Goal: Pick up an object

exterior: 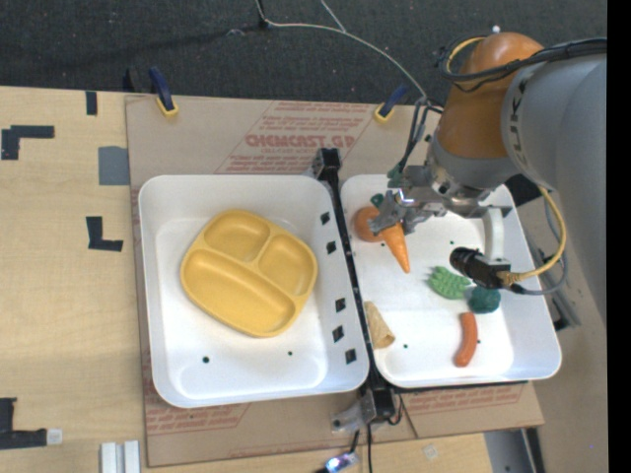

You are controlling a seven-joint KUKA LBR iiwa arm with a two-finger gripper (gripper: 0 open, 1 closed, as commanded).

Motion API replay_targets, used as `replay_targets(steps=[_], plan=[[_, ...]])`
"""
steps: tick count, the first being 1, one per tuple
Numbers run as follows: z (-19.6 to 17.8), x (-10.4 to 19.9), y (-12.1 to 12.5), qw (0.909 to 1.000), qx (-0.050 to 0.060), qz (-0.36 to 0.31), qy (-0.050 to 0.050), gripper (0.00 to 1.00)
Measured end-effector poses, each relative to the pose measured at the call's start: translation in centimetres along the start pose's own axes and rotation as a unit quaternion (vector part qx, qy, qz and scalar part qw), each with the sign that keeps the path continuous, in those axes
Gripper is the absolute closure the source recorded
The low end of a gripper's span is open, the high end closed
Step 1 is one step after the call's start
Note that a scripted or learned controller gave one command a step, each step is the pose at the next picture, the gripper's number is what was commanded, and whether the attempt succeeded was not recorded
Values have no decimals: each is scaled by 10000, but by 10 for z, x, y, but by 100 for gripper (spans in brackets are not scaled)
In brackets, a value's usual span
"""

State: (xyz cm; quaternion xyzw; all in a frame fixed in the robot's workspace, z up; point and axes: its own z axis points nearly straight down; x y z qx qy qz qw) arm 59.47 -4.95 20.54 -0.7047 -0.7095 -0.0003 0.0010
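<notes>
Though aimed at the carrot: judged mid-approach, with no lift begun.
Claw: low over upper left of right bin, just above carrot; whether released or clenched cannot be told.
Carrot: orange cone, upper left part of right bin, tip toward lower right, top end beside an orange ball.
Doing it well: centre over carrot's thicker top, straddle across its width, descend straight, avoid nudging ball or bin wall.
Risk: tapered shape likely to slip out toward thin end; ball close enough to be knocked.
Arm: reaching in from right of frame, orange band at upper right, wrist bent down toward bin.
Other pickables: green leaf piece, sausage, cone, all lower in right bin.
Left bin: yellow divided plate at centre.
</notes>
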Motion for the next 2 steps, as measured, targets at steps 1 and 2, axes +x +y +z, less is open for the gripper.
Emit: replay_targets(steps=[1,2], plan=[[1,50,13,10000,2,1,0,100],[-13,110,20,10000,-3,-7,2,100]])
